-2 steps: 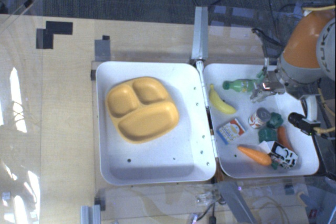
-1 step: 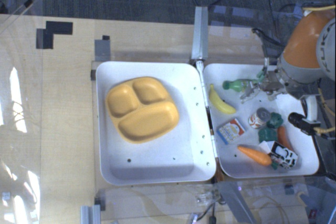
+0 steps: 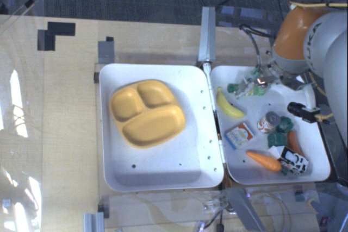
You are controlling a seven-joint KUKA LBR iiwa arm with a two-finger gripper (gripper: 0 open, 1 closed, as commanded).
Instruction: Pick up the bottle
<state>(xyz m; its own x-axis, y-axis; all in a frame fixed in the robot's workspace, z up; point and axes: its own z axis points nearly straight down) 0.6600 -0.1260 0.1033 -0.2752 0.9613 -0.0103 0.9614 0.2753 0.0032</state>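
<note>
Nearest the lens, at the front rim of the right bin [image 3: 325, 175], lies a black-and-white patterned object [image 3: 295, 162], with an orange carrot [image 3: 263, 160] touching it on the side closer to the banana [image 3: 229, 105]. That banana, curved and yellow, rests near the wall that divides the two bins, and serves well as a reference. Just in front of the banana sits a small blue, white and red carton [image 3: 238, 135], tilted. Beyond the carton, away from the banana toward the arm's side, a small can [image 3: 266, 123] stands upright, and next to it a cluster of dark green pieces [image 3: 280, 131] touches a second carrot [image 3: 294, 142]. Behind the banana, toward the far rim, the green bottle [image 3: 242, 88] lies on its side on the bin floor. The gripper [image 3: 260, 80] hangs at the end of the bottle farther from the banana, very close to it or touching; whether the claw is open, closed or clamped on anything cannot be told from this angle. On the other side of the dividing wall from the banana, the left bin [image 3: 157, 176] holds a yellow divided plate [image 3: 147, 112].
</note>
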